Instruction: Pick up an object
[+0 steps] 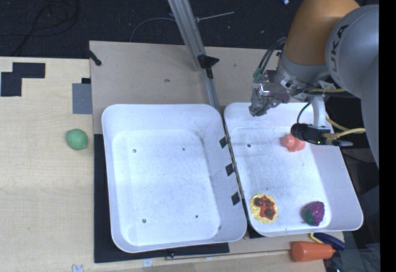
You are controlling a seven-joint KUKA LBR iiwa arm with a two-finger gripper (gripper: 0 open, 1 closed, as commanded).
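Observation:
My gripper (258, 107) hangs over the far left corner of the right bin (337, 184), with nothing seen between its fingers. A pink-red lump (293, 142) lies in that bin to the gripper's right and a little nearer the camera. A yellow piece with a red centre (264, 208) and a purple bunch of grapes (314, 212) lie near the bin's front edge. The left bin (111, 141) stands beside it.
A green ball (77, 139) rests on the bench left of the bins. An orange carrot-like toy (311, 251) lies outside the right bin's front rim. A metal rail (189, 23) slants down to the gap between the bins. Cables hang near the wrist.

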